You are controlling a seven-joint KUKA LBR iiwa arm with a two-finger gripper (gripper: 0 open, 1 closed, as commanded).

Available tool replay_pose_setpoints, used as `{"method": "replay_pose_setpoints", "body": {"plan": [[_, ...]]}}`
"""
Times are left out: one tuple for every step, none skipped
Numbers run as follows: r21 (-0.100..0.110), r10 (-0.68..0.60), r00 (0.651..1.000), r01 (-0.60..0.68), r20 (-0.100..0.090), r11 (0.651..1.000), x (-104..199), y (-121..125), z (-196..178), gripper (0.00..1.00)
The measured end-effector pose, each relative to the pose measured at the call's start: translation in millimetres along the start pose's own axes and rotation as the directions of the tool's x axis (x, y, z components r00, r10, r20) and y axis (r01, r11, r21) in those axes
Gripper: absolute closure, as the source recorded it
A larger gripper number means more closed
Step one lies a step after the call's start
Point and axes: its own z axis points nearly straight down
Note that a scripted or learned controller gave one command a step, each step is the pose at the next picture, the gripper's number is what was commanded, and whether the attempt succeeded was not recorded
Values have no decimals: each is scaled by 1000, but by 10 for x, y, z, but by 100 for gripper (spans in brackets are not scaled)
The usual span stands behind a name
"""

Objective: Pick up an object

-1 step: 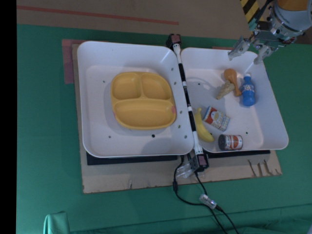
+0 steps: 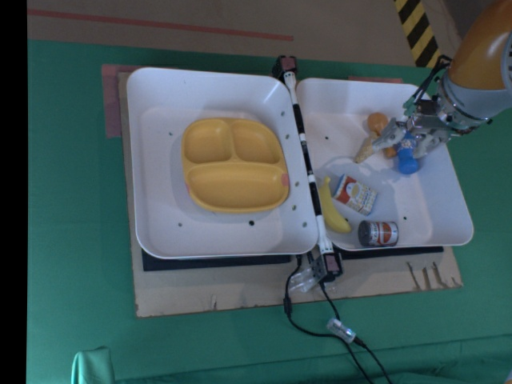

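Red-labelled can [image 2: 378,233] and carton [image 2: 354,194] bear unreadable print; end effector [image 2: 408,140] state cannot be told.

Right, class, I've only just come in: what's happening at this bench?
A robot arm reaches in from the right, its gripper low over the right bin, by a blue toy and an orange piece. A banana, a small carton and a can also lie there. The left bin holds a yellow divided plate. Nothing looks lifted yet.
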Motion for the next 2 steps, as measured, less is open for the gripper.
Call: {"method": "replay_pose_setpoints", "body": {"plan": [[-15,-7,1000,7,-5,1000,-33,38,363,0],[-14,-12,1000,11,-12,1000,-28,-144,531,0]]}}
